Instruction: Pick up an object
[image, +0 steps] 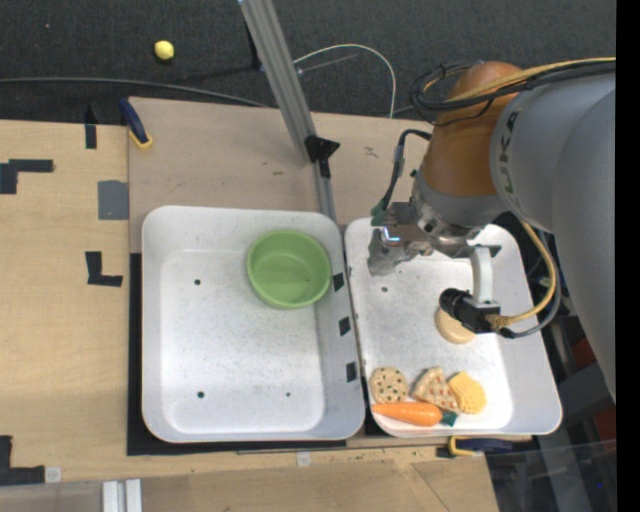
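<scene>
Over the right-hand shallow white plastic bin (520, 405), gripper (385, 255) hangs at its far-left corner, jaw state unreadable; round tan biscuit-like piece (455, 325) lies mid-bin, orange carrot-shaped toy (405, 412) at near edge: descend squarely, straddling one piece.

— What colours sit in the left bin (180, 330)?
— White, finely speckled dark, with a plain green bowl (289, 268) at its upper right.
— And the right bin (530, 400)?
— White too. Lower edge: an orange carrot (407, 412), a tan dotted cracker (388, 384), a yellow piece (467, 393).
— The arm (500, 130)?
— Grey, orange band.
</scene>
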